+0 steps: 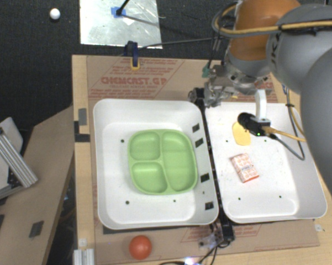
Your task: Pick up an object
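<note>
Two loose things lie in the right bin (pixel 298 203). One is a flat yellow piece (pixel 242 136) near the bin's back; the other is a small pink-and-white patterned block (pixel 244 167) near the middle. The gripper (pixel 211 97) hangs over the back left corner of the right bin, close to the divide between the bins. It is behind and to the left of the yellow piece, and I see nothing between its tips. In the left bin (pixel 107 203) rests a green divided plate (pixel 161 160).
An orange ball (pixel 140 247) sits on the cardboard in front of the left bin. A blue clamp (pixel 132 52) stands behind the bins. The grey arm (pixel 312 54) with its orange band covers the upper right.
</note>
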Tool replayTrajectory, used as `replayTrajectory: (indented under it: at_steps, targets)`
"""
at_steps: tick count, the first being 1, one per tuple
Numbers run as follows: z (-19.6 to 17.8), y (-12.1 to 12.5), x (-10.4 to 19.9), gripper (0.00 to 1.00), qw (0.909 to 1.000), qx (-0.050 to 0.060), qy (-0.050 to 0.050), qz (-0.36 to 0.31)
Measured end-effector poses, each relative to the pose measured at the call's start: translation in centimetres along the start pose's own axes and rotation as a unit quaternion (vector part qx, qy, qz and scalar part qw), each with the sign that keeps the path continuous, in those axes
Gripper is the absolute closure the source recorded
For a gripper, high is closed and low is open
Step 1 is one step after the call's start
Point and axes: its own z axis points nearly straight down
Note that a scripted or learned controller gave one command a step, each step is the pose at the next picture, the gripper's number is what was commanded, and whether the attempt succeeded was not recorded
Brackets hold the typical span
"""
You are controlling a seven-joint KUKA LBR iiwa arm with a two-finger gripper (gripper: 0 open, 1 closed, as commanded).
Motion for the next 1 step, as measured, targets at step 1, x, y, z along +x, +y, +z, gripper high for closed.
replayTrajectory:
  at_steps: [1]
  targets:
    - [1.43,0.31,4.99,1.0,1.0,0.0,0.0,0.0]
